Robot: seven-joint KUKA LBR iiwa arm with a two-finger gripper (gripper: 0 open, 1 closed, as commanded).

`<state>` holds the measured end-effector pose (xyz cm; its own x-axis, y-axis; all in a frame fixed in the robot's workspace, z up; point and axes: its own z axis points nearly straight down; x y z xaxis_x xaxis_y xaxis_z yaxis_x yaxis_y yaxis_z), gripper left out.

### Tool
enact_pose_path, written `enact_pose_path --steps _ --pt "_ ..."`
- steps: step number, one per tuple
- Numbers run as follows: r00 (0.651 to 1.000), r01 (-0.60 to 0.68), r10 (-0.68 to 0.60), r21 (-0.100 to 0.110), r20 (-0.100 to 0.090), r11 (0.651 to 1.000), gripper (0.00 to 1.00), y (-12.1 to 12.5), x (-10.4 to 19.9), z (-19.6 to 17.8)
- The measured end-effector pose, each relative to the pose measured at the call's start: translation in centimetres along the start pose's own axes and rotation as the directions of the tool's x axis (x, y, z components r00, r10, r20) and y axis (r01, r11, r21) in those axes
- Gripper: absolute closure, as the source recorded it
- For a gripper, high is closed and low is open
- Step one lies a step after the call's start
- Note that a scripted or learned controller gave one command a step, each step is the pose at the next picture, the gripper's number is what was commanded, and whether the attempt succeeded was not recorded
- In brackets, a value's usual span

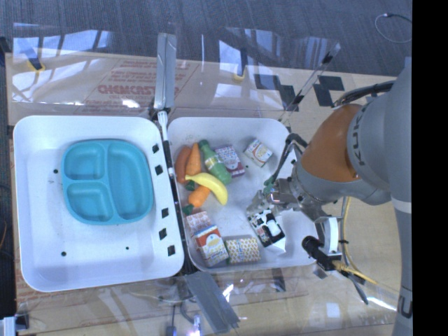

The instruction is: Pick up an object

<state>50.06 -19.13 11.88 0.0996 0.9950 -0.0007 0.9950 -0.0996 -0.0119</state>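
My gripper (270, 200) hangs low over the right side of the right bin (231, 126), below the grey arm's orange band (336, 149). Just beneath and in front of it lies a small black and white carton (269, 230), tilted on the bin floor. I cannot tell whether the gripper touches it. Further left in the same bin lie a yellow banana (211, 185), two orange carrots (183, 163) (199, 196) and a green bottle (212, 161).
Small cartons sit at the bin's back (258, 152) (230, 161) and along its front (210, 244) (242, 249). The left bin (35, 208) holds a blue divided plate (107, 180). A metal divider (165, 75) rises between the bins at the back.
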Motion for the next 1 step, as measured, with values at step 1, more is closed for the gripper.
enact_pose_path --steps 1 --pt "0.995 0.102 -0.102 -0.008 0.001 0.995 1.0 0.03 4.6 -12.31"
